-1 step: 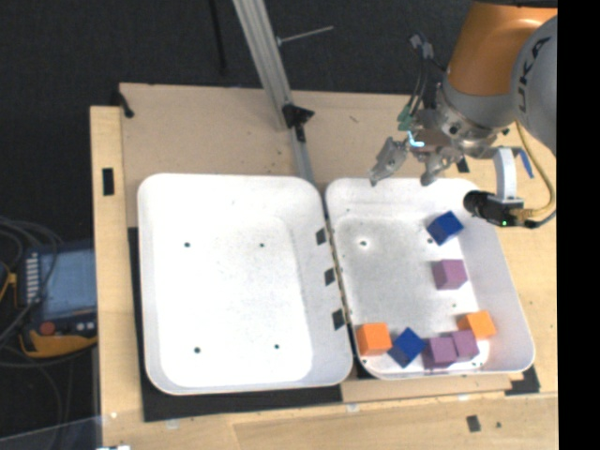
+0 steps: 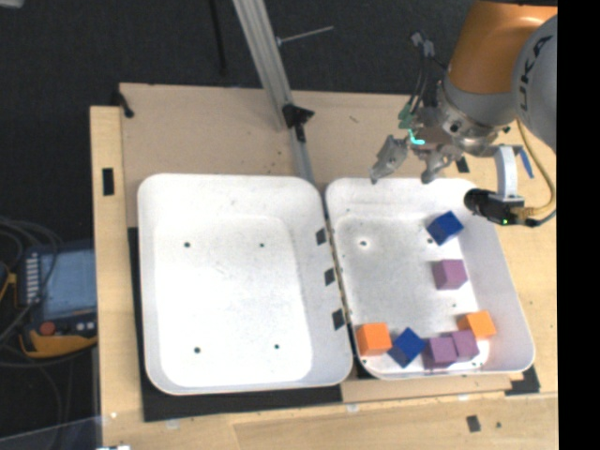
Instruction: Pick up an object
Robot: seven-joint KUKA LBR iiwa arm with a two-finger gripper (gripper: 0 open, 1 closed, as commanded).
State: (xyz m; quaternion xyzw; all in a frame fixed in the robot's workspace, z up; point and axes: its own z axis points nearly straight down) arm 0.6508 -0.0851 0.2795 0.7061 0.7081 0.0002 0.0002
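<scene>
Camera view: the gripper (image 2: 409, 164) hangs above the far edge of the right bin (image 2: 502, 261), its fingers (image 2: 386, 162) spread apart and grasping nothing. A blue cube (image 2: 444, 227) sits nearest, toward the bin's far right corner (more cubes crowd the near edge). Small, stiff and probably light, it looks best pinched across two opposite flat faces.

Arm reaching in from right, gripper (image 2: 409, 167) raised — fingers spread, empty
</scene>
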